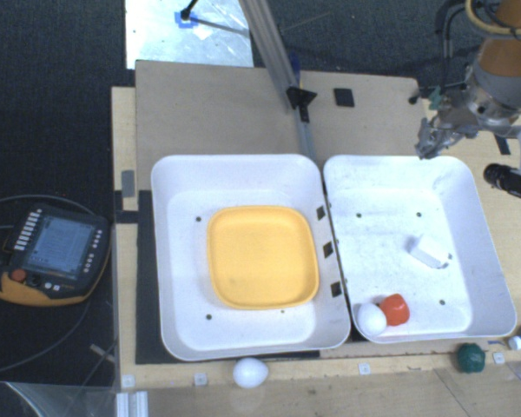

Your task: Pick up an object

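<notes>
Dark carpet runs all around the tan surface [243,111], with an orange-edged teach pendant [50,254] lying on the floor well to the left of the left bin [169,259]. That bin holds a yellow square plate [262,255] right in its middle. Touching its right side is the right bin [469,233], which has a small white block [429,254] near its centre, plus a white ball [371,320] and an orange-red cup-like thing [395,309] touching each other in the corner nearest the left bin's front. A white egg shape [250,373] sits on the surface just in front of the left bin, and a dark green ball [471,357] is off the right bin's front right corner. Arm's tool [430,142] hangs over the right bin's far rim, nothing gripped as far as I can see; honestly can't tell how wide it's spread.
</notes>
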Action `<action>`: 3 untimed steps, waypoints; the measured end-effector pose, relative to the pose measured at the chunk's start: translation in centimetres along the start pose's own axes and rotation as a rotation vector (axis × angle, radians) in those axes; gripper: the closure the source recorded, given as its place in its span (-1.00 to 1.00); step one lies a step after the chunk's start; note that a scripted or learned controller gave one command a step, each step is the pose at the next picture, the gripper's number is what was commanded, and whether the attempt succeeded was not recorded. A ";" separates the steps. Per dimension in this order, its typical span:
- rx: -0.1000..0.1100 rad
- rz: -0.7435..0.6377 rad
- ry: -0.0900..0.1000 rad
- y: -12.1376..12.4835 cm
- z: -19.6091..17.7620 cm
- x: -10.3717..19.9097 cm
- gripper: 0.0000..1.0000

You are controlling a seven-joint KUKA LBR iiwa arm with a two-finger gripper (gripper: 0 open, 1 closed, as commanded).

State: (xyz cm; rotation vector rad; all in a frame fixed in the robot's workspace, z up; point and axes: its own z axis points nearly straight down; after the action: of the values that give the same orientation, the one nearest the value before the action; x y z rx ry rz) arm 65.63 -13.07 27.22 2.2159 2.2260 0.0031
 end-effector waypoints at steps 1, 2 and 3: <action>0.001 0.001 0.000 -1.5 0.7 4.2 1.00; 0.002 0.000 0.000 -2.3 2.5 9.0 1.00; 0.002 0.001 0.000 -2.9 3.6 13.4 1.00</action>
State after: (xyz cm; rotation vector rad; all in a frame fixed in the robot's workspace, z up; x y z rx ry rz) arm 62.67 0.35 23.60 2.2174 2.2261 0.0013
